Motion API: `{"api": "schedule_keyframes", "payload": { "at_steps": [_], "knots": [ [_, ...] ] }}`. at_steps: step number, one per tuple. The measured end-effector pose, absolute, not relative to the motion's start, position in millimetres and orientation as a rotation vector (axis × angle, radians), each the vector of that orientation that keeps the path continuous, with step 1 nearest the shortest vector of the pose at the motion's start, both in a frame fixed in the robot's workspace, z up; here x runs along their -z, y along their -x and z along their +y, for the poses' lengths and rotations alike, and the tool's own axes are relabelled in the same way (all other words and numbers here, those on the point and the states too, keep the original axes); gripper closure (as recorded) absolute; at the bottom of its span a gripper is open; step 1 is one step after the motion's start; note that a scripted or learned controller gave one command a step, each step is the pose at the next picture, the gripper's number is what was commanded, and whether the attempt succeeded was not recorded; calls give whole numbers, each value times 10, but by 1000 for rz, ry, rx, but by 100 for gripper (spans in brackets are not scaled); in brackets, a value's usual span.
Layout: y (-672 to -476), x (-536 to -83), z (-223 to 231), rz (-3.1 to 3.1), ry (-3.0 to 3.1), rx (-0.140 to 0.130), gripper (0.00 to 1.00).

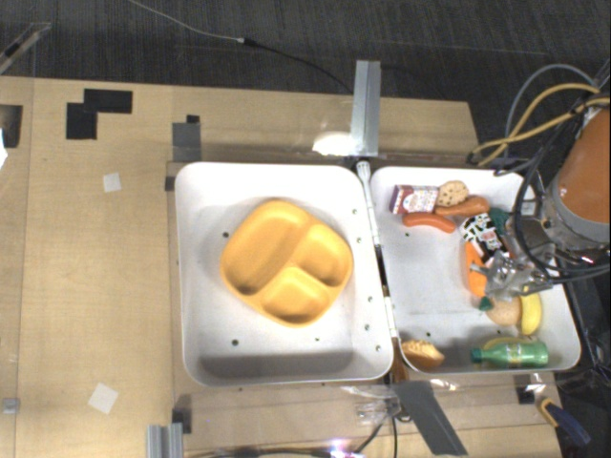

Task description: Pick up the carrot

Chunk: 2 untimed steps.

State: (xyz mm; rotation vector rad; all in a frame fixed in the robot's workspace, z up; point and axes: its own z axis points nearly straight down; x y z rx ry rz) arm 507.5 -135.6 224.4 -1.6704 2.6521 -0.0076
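We reach our gripper (503,277) down onto the carrot (474,268) in the right bin (430,303), grip unclear; next, a firm pinch and lift

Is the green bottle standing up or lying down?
Lying down. The green bottle rests on its side along the near wall of the right bin.

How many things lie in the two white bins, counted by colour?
Yellow: 2, the yellow sectioned plastic plate and yellow banana
Orange: 1, the orange carrot
Red: 1, the red sausage
Green: 1, the green bottle
Brown: 2, the drumstick and bread roll
Total: 7
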Motion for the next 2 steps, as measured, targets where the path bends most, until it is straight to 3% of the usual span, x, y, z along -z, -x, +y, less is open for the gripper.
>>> {"api": "schedule_keyframes", "payload": {
  "at_steps": [1,2],
  "knots": [
    [-5076,-2245,-1346,2651,1671,7,0],
    [-5179,-894,-1712,2628,1700,16,0]
  ]
}}
